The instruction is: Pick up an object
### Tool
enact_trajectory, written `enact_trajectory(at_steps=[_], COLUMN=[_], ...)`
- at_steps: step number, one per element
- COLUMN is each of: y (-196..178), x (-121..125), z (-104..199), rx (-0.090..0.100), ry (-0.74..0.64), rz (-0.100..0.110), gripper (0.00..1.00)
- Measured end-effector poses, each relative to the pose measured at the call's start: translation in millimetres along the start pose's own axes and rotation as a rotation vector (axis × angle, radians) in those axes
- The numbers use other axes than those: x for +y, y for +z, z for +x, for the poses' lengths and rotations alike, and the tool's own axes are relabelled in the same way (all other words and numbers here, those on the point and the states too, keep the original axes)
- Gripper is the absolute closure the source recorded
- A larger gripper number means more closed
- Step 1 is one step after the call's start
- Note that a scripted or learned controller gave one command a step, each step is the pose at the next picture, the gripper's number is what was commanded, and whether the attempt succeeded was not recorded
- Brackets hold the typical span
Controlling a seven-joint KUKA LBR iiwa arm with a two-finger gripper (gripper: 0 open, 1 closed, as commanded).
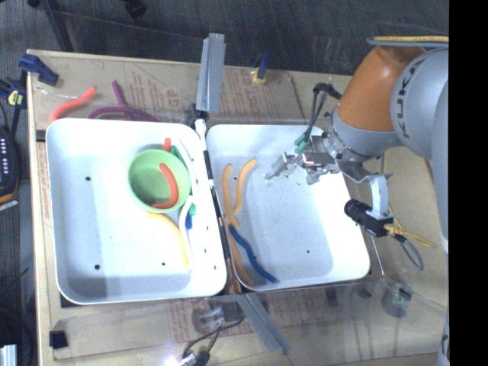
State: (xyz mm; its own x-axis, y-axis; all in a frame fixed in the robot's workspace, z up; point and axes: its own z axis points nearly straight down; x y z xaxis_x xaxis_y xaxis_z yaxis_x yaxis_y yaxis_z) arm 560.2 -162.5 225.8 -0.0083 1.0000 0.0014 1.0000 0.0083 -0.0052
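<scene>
My gripper [276,168] hangs over the upper middle of the right bin [335,261], its fingers apart with nothing between them. To its left, two orange curved pieces [242,185] lie along the bin's left side, a short way from the fingertips. A blue curved piece [248,254] lies below them near the bin's front left corner. In the left bin [84,265] sits a green bowl [149,175] with a red curved piece [169,189] in it. A yellow strip [179,239] and a small teal piece [189,213] lie beside the bowl.
Behind the left bin, an orange-red tube [72,104] and a purple tube [118,109] lie on the bench. A grey metal bar [210,71] stands upright between the bins at the back. The right bin's floor [313,227] is bare white under the arm.
</scene>
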Motion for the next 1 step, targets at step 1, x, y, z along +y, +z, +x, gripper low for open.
enact_trajectory(at_steps=[1], y=[67.9], x=[56.2], z=[65.8], rx=[-0.002], ry=[-0.092], rz=[0.000], gripper=[0.00])
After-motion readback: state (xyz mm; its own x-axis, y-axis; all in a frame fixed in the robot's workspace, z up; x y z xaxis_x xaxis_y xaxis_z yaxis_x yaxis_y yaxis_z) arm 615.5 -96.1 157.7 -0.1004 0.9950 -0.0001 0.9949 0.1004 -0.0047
